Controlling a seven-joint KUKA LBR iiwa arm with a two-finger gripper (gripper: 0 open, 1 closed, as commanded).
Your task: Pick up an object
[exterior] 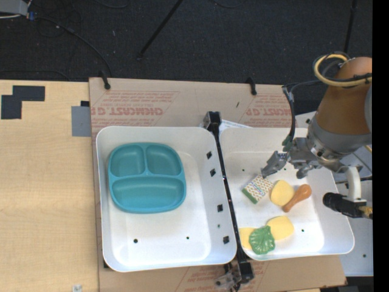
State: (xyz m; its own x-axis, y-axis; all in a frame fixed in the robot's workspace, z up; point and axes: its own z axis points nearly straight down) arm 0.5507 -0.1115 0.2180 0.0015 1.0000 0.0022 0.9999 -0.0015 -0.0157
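The pincer (275,163) is hanging with its fingers spread and gripping nothing over the right bin (340,239), just above a small green-patterned packet (257,189) that is lying beside a yellow piece with an orange handle (289,194), while the left bin (152,248) is holding a teal divided plate (146,177).
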